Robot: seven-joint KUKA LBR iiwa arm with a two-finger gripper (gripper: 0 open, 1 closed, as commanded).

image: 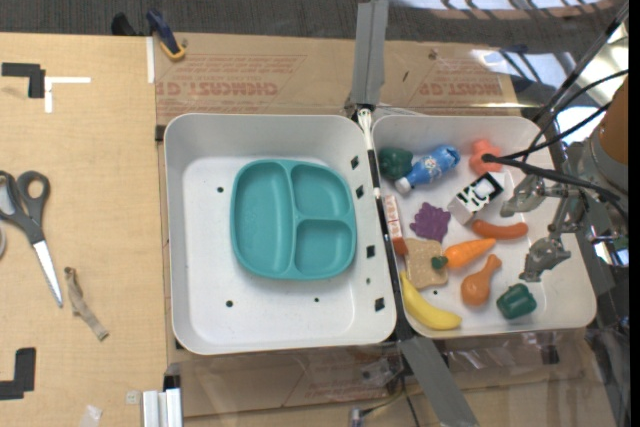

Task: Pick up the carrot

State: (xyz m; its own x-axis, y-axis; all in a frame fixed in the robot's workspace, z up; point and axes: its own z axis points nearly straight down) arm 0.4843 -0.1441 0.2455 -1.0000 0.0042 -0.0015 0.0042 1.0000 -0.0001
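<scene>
Left of the gripper (548, 233), past the sausage (500, 229), the carrot (468, 254) is seen in the right bin (575, 315) | long axis slanted, leafy end toward the bread (425, 267) | gripper state cannot be told; nothing is seen held | leftward reach is judged needed

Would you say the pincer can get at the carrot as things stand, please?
Probably yes. The carrot lies uncovered in the right bin, with the pincer just to its right. The toast and sausage crowd it, so a grasp could snag.
</scene>
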